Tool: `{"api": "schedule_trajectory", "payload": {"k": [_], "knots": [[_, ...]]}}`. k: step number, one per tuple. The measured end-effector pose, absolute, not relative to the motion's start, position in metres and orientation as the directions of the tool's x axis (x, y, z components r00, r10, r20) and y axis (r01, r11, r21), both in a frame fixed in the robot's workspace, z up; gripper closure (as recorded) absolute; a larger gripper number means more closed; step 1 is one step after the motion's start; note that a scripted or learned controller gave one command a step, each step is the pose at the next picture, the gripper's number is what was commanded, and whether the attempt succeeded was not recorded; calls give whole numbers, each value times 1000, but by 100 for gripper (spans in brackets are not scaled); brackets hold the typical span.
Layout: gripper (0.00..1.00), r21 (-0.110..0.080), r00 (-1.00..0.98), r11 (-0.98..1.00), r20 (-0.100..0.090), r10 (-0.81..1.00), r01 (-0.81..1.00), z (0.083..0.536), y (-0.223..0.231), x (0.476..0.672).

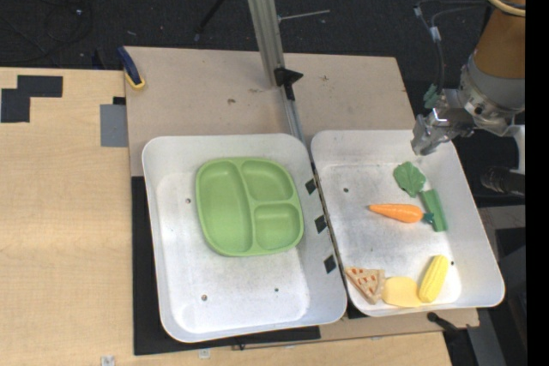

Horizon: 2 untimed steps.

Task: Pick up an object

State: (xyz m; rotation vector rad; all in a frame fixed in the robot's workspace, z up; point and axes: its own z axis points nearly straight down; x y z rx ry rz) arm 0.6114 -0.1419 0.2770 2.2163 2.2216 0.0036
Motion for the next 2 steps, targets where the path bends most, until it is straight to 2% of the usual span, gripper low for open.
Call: {"api": "schedule_trajectory", "payload": {"k": [1, 2], "knots": [[100, 1, -2, 2, 0, 1000, 1000, 293, -143, 612], [100, -5, -4, 4, 2, 1000, 1000, 272, -95, 601]]}}
